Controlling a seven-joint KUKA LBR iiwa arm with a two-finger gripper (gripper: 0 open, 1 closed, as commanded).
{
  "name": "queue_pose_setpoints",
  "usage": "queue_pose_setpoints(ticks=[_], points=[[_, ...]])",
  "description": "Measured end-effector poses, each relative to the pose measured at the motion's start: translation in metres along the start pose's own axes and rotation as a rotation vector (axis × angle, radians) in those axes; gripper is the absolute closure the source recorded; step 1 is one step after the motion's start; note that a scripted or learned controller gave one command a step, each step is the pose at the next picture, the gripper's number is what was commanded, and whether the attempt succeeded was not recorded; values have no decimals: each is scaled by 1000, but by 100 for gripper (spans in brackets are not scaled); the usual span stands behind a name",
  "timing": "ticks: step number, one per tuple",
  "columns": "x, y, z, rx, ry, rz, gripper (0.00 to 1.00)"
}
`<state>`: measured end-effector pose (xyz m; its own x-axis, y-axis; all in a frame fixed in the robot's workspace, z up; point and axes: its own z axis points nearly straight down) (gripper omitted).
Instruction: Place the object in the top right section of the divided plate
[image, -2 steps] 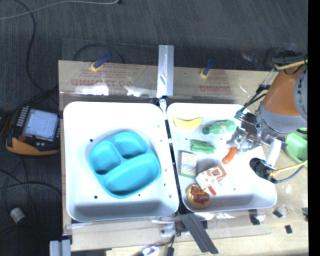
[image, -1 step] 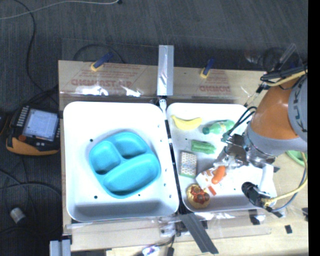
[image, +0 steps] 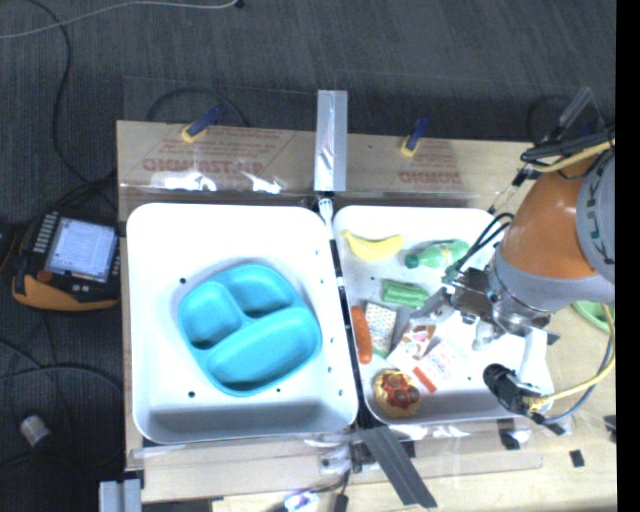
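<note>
The arm's two-finger gripper (image: 452, 300) hangs low over the right white bin (image: 470, 222), amid the clutter there; whether it is spread or pressed together I cannot tell, as the wrist hides the tips, and nothing is visibly held. The likeliest candidates lie just to the gripper's left: a white-and-red printed packet (image: 418, 345) touching or nearly under it, and a flat green bar (image: 403, 293) whose long axis runs roughly left to right. Farther out sit one yellow banana (image: 372, 243), one green plastic bottle (image: 437, 254), one thin orange carrot-like stick (image: 361, 334) lying lengthwise along the bin's left wall, and one red-and-gold round ball (image: 397, 391) near the front edge.

The goal lies well apart to the left: a single blue three-section divided plate (image: 250, 325) in the left white bin (image: 150, 300), tilted, with its top right section (image: 263, 291) nearest the divider between the two bins. The coming carry therefore runs leftward across that wall.
</note>
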<state>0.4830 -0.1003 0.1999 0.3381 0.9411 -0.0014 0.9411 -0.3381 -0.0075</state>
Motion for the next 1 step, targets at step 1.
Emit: queue_pose_setpoints(ticks=[1], points=[[0, 0, -7, 7, -1, 0, 100]])
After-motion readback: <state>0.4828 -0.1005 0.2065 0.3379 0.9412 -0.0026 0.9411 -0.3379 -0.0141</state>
